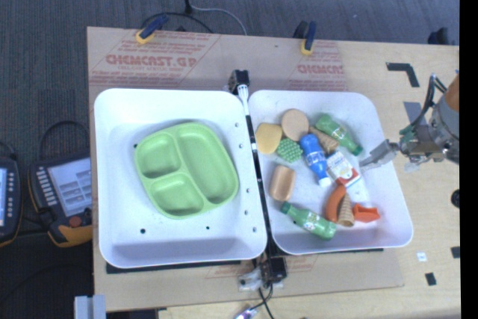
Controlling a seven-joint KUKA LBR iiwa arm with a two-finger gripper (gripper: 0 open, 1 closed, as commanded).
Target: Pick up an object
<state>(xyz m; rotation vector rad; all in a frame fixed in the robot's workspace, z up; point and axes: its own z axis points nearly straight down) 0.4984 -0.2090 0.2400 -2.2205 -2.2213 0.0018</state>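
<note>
Pincer point(379, 154) poised over right bin's point(388, 224) right rim, state impossible to tell. Toys heaped there, blue bottle point(314, 158) central, within reach. Green divided plate point(186, 169) in left bin point(112, 235), probably a drop spot.

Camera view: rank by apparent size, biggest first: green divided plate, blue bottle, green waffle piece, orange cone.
1. green divided plate, by far the largest
2. blue bottle
3. orange cone, close to the bottle in length, so that order is unsure
4. green waffle piece, smallest
</note>
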